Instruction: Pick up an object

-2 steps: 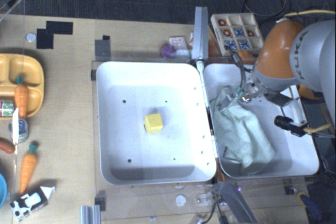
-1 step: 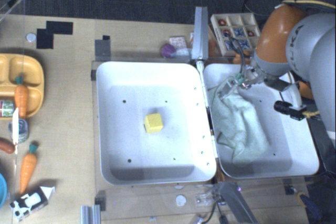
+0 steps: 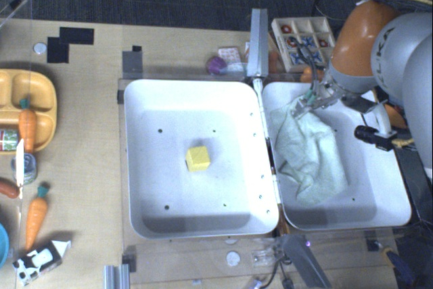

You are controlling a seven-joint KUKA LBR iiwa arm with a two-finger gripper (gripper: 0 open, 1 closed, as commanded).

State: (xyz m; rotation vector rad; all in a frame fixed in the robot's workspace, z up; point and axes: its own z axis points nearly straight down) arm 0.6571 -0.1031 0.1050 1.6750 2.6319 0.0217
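Cloth (image 3: 311, 159) lies crumpled in right bin (image 3: 379, 206), center-right of frame; claw (image 3: 312, 97) sits at its upper corner, can't tell if it grips. Likely soft, light, limp; pinch a raised fold. Yellow block (image 3: 198, 158) in left bin (image 3: 155, 145).

Left bin (image 3: 142, 145): floor open all round the yellow block (image 3: 198, 158), which sits near centre, well apart from every wall. Right bin (image 3: 379, 193): pale cloth (image 3: 308, 152) covers its left half, up against the divider (image 3: 265, 139); bare floor along the right and front. Arm (image 3: 385, 44) hangs over the right bin's back corner, end effector (image 3: 312, 97) at the cloth's top edge.
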